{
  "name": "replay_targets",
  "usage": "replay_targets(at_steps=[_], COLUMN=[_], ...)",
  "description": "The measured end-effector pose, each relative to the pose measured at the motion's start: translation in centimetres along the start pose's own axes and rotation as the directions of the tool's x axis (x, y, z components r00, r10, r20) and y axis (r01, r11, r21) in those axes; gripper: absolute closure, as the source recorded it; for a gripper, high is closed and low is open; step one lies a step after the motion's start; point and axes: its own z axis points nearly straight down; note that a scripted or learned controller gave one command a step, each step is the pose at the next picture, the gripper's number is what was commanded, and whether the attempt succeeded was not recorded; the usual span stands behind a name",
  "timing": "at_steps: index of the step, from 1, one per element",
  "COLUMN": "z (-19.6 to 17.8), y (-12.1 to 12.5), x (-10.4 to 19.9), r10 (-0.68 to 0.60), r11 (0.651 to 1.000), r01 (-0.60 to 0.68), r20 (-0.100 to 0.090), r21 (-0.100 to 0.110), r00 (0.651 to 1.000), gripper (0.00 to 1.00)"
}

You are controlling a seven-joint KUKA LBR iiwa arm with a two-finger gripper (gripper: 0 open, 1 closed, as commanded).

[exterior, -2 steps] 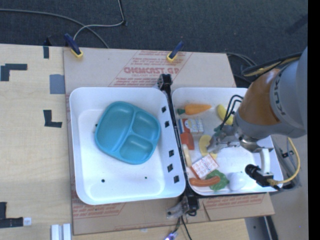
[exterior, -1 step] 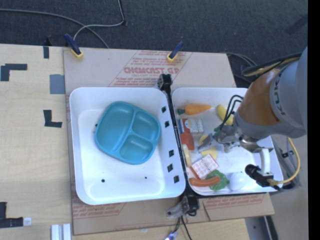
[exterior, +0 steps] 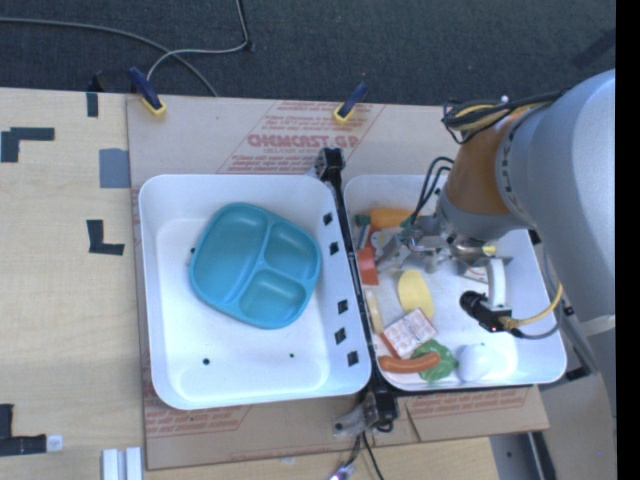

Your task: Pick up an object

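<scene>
The grey arm [exterior: 560, 168] reaches over the right bin [exterior: 540, 368], its gripper [exterior: 400, 251] low among toy food; its grasp cannot be told. The left bin [exterior: 160, 298] holds a blue divided plate [exterior: 255, 265]. A smooth yellow lemon-like piece [exterior: 414, 292] lies just below the gripper, above a pink-checked white block [exterior: 408, 332]

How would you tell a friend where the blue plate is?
Find the two white bins side by side and go to the left bin. The plate lies in its middle. It is light blue, split into sections, and has that bin to itself, while small toys crowd the right bin.
</scene>
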Motion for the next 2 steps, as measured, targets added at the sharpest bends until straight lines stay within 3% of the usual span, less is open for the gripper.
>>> replay_targets(at_steps=[1,2], z=[0.28,-0.72], y=[7.35,7.38], x=[0.94,1.00], r10=[-0.002,-0.004], r11=[1.000,1.000], r01=[0.002,0.005], r20=[-0.009,-0.008], r21=[0.015,0.016], r00=[1.000,1.000], gripper=[0.00,1.00])
